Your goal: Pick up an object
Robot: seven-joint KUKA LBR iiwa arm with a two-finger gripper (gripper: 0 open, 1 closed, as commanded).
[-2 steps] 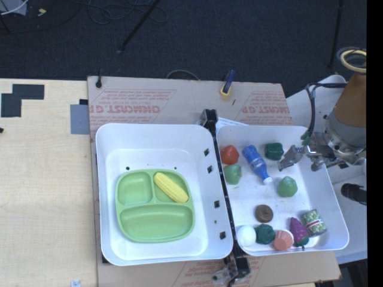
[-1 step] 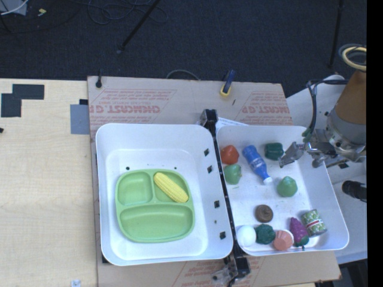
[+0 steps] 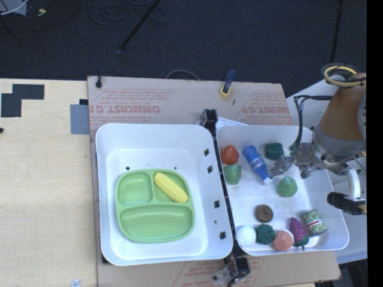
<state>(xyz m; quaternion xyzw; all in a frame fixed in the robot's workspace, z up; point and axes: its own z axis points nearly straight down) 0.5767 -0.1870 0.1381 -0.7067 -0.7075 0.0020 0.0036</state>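
The right white bin holds several small items: a blue bottle, a red-orange piece, a green round piece, a dark green piece, a light green lump and a brown disc. My gripper hangs over the bin's upper right part, just above the light green lump and right of the blue bottle. Its fingers look spread, and nothing shows between them.
Along the right bin's front edge lie a white ball, a teal piece, a salmon piece, a purple piece and a small striped can. The left bin holds a green divided plate with a yellow corn cob.
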